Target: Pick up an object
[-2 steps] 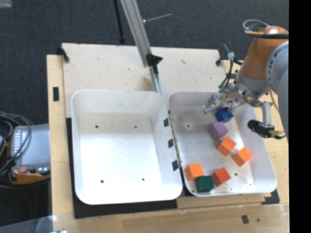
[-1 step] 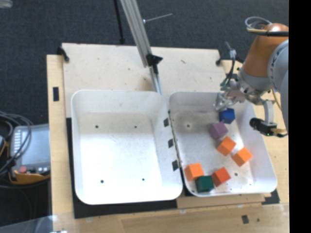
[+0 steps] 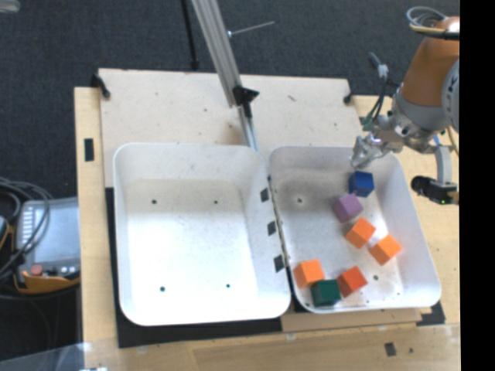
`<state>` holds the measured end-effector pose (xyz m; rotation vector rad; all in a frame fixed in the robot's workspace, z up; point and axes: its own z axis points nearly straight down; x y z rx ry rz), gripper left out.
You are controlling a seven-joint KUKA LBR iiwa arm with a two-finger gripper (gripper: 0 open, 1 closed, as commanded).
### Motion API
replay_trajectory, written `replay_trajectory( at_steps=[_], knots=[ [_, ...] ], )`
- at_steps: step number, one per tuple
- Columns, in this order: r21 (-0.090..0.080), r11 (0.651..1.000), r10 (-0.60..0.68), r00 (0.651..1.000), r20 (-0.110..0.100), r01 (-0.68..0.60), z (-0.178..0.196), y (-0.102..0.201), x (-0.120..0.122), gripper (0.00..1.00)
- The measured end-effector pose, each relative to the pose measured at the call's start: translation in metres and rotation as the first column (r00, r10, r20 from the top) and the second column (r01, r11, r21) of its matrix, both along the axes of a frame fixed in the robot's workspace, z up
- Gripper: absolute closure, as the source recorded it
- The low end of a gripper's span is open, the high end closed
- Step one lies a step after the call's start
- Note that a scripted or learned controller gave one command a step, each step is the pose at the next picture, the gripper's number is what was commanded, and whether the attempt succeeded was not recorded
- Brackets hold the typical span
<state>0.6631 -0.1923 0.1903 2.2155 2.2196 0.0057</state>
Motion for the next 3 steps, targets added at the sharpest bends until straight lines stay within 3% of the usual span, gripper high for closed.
replay_trajectory(
  at_steps=[1, 3],
  knots=[
    [0.001, 1.0, 0.001, 1.0, -0.002, -0.001, 0.023, -0.001, 0.001, 1.0],
    [0.001, 1.0, 0.003, 1.0, -0.008, -0.003, 0.013, 0.094, -0.041, 1.0]
  ],
)
